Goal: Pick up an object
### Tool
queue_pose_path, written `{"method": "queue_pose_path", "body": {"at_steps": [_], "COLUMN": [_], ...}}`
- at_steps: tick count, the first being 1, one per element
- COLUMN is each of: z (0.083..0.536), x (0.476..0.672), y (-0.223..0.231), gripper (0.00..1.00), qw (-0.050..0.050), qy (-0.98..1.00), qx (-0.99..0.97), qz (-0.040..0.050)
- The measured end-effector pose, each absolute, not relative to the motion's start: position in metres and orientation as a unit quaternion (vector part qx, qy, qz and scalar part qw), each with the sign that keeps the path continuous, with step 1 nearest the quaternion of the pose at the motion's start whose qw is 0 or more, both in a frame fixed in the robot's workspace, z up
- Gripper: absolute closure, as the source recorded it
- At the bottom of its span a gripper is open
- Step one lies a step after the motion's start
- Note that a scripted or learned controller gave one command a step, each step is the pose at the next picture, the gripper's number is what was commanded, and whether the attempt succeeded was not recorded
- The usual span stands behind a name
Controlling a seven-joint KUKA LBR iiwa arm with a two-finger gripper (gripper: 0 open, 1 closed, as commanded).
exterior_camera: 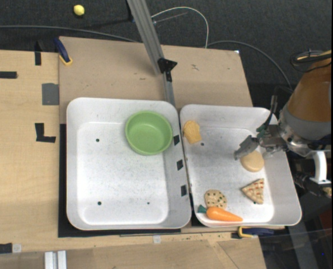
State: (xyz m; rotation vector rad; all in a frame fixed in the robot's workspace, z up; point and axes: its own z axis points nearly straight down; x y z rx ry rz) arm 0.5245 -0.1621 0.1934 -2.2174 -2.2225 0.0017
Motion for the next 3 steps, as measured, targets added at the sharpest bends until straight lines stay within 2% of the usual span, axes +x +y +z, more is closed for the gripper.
{"method": "queue_pose_path", "body": {"at_steps": [1,2,3], "z": [0.193,0.129,0.088], "x": [0.525,0.524,0.524], "y": [-0.162,-0.162,-0.162], "gripper": [0.00,0.00,0.00], "qw": [0.001,0.004,0.000], "qy": [-0.708,-0.708,-0.708], "qx": [-0.706,-0.707,-0.707], "qz": [0.0005,0.0025,0.0009]}}
